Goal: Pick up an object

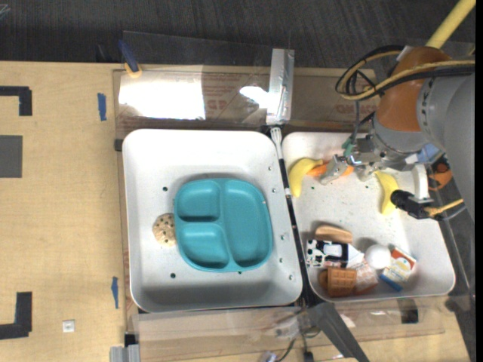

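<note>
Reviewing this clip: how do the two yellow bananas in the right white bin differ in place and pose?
The yellow banana by the bin's left wall lies at the upper left of the right white bin, curving beside an orange piece; the yellow banana under the arm lies farther right, partly covered by the gripper hardware. The left one shows its whole curve; the right one shows only a short stretch. Both are yellow, curved, and rest on the bin floor.

The gripper (355,163) hovers beside a banana (300,173) in the right bin (445,270).
</note>
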Robot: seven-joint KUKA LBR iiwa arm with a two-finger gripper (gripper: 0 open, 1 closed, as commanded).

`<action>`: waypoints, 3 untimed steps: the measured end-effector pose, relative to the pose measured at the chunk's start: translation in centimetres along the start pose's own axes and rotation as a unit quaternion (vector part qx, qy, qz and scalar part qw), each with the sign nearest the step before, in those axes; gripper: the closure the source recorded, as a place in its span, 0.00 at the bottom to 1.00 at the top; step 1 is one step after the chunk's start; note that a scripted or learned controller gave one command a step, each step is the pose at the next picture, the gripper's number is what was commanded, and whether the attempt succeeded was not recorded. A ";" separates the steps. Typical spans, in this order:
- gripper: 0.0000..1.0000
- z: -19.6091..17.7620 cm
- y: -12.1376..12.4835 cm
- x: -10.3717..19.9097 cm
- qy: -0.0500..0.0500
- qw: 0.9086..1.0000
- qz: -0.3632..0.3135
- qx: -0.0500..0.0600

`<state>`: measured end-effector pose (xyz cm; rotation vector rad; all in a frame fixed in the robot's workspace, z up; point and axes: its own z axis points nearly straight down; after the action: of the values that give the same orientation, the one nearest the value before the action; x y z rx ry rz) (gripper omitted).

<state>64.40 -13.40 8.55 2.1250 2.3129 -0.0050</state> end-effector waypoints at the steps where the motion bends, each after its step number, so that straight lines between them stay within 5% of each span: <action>1: 0.00 0.0 1.1 3.4 0.000 0.996 0.094 -0.003; 2: 1.00 -0.8 1.0 3.4 0.000 0.996 0.093 0.002; 3: 0.00 -0.8 1.0 3.4 0.000 0.996 0.093 0.003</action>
<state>65.07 -9.88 9.30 2.3329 2.1069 -0.0119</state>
